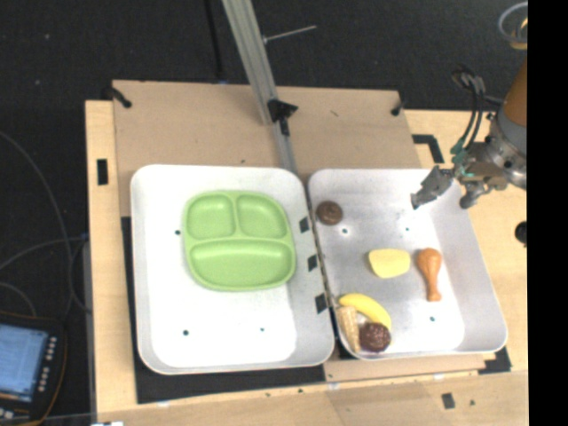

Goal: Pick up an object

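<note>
The right bin (pixel 390 198) holds a brown round cookie-like piece (pixel 329 212), a pale yellow wedge (pixel 389 263), an orange drumstick (pixel 430 272), a yellow banana (pixel 365 308) and a dark maroon ball (pixel 374 336) near the front edge. My gripper (pixel 448 189) hovers over the bin's far right corner, above and to the right of the yellow wedge. Its two fingers (pixel 429 189) are spread apart with nothing between them.
The left bin (pixel 160 327) bears a green three-compartment plate (pixel 240 240). A slanted metal pole (pixel 253 51) rises behind the bins. Cables hang by the arm at the right, and a small screen sits at the lower left.
</note>
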`<state>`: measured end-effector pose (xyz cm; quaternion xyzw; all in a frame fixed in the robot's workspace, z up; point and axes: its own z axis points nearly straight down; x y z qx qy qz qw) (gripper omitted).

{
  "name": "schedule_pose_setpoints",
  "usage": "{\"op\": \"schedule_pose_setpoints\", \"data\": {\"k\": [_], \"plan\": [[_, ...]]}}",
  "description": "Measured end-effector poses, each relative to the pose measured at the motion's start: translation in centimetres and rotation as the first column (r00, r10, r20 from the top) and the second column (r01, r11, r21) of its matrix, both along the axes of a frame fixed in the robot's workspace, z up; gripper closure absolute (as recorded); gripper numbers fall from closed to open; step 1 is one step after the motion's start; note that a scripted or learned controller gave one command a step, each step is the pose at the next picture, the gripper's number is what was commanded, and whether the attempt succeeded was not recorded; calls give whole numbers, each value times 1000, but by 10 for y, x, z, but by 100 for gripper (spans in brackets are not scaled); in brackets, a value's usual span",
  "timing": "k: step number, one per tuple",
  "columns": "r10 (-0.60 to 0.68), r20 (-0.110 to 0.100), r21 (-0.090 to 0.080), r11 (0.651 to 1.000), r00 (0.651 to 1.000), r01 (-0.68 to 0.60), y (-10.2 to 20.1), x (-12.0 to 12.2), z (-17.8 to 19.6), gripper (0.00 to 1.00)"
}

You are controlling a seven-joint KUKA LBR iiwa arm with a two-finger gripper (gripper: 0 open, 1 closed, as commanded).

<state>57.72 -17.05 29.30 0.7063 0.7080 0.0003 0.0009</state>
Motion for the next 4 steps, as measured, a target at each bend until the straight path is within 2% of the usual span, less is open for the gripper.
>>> {"op": "schedule_pose_setpoints", "data": {"k": [1, 3, 4], "plan": [[0, 0, 0, 1000, 1000, 0, 0, 0, 0, 0], [-3, -5, 0, 1000, 1000, 3, -11, -7, -88, 0], [-3, -6, 1, 1000, 1000, 3, -2, -12, -139, 0]]}}
